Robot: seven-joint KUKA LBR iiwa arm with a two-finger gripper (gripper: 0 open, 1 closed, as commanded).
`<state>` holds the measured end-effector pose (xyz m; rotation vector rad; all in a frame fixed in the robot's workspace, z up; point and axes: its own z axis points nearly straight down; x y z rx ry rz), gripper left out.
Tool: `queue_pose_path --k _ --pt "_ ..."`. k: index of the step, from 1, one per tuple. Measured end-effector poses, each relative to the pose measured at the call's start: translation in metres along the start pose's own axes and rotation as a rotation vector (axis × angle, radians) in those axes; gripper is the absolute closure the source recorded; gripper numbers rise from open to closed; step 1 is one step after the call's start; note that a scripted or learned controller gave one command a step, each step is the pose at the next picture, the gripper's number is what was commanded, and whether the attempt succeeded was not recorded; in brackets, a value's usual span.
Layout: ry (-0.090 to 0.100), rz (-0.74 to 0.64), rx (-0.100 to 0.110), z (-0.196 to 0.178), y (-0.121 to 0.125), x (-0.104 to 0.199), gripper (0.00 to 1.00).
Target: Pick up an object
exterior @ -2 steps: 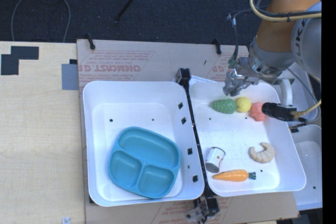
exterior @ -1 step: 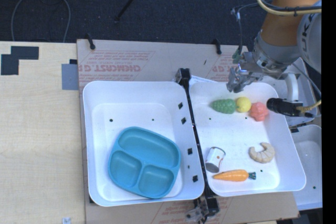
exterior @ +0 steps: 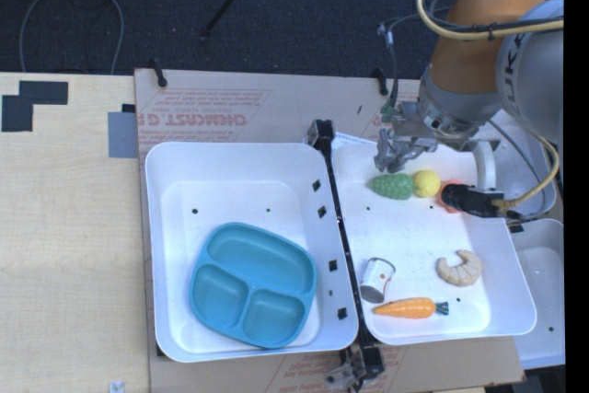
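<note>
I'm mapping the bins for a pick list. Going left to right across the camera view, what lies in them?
Blue divided tray → small white cup on its side → green toy vegetable → yellow lemon → croissant. The carrot spans too wide to place.

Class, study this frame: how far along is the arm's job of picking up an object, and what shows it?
Done: the gripper has reached the right bin, just above the green toy. In hand: nothing visible between its fingers. Left: grasping and lifting; the yellow ball, croissant, carrot and cup all lie in the bin.
</note>
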<state>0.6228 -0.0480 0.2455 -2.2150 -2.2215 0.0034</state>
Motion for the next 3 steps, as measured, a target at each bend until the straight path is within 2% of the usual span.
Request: queue_pose_path --k 3 --pt "0.0 -0.002 0.002 0.03 -0.042 0.159 1.0"
